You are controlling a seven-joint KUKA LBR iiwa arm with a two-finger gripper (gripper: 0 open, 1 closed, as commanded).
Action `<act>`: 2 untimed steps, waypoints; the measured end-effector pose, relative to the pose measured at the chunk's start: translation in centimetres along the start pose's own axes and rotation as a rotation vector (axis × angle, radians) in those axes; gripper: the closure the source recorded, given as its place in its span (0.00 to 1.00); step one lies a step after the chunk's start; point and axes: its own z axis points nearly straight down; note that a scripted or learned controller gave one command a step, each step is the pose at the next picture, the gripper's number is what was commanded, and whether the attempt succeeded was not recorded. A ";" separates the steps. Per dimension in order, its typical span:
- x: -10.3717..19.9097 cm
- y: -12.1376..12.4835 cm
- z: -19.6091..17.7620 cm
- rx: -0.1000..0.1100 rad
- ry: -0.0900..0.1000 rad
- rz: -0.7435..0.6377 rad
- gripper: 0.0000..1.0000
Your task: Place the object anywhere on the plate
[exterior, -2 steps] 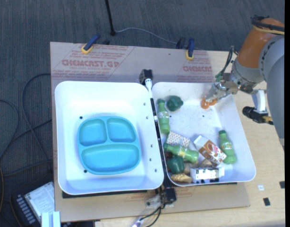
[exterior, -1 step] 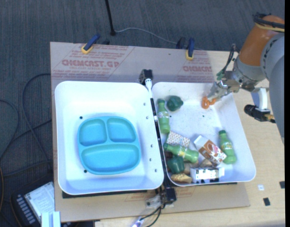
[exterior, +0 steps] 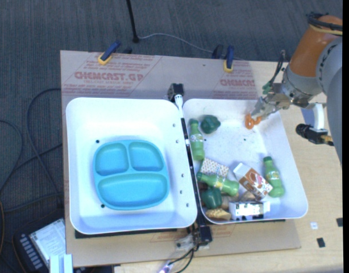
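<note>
While the grey arm with the orange band (exterior: 311,44) reaches in over the far right corner of the right white bin (exterior: 288,147), the end effector (exterior: 261,114) hangs just above the bin floor with a small orange object (exterior: 251,121) at its tip. How wide it is open cannot be told, and it is not clear whether the orange object is truly gripped or only touching the tip.

To the left of the end effector, in the same bin, lies a dark green round toy (exterior: 209,123), and beside it a green plastic bottle (exterior: 196,139) along the dividing wall. Nearer to the camera are a checkered packet (exterior: 214,168), a second green bottle (exterior: 223,183), a brown snack box (exterior: 254,182), a third green bottle (exterior: 272,176) and a white toy vehicle (exterior: 248,210).

Well apart to the left, the left white bin (exterior: 83,118) holds a blue plastic plate with three compartments (exterior: 130,173), lying flat. Both bins stand on a brown cardboard sheet on the surface (exterior: 322,209).
</note>
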 end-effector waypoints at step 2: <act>-0.1 0.1 -2.0 -0.002 -0.004 0.000 1.00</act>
